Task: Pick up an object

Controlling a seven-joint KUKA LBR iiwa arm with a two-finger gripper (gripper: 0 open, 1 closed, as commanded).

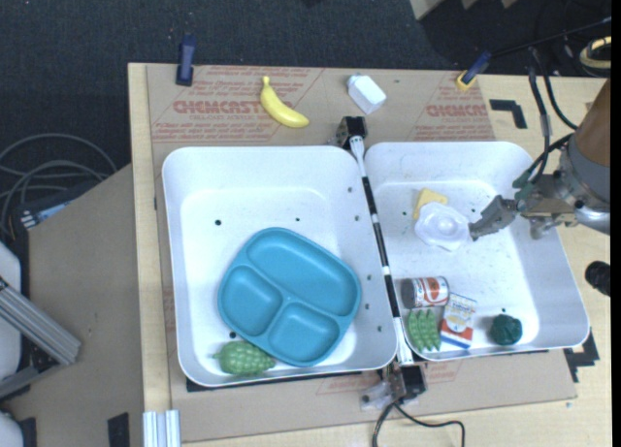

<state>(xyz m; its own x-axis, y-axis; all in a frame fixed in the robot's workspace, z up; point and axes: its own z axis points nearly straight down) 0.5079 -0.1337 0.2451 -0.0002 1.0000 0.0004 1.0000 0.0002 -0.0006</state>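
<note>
My gripper (485,222) hangs over the right bin (543,271), reaching in from the right. Just left of its tip lies a clear plastic cup (439,227), and I cannot tell whether the two touch. A yellow piece (428,201) sits just behind the cup. Along the right bin's front edge are a red and white can (425,292), a green bumpy piece (423,330), a small colourful box (458,322) and a dark green ball (505,329).
The left bin (194,203) holds a blue divided plate (288,295) and a green bumpy fruit (245,359) at its front. On the board behind the bins lie a banana (281,106) and a white block (367,93). Cables hang at the right.
</note>
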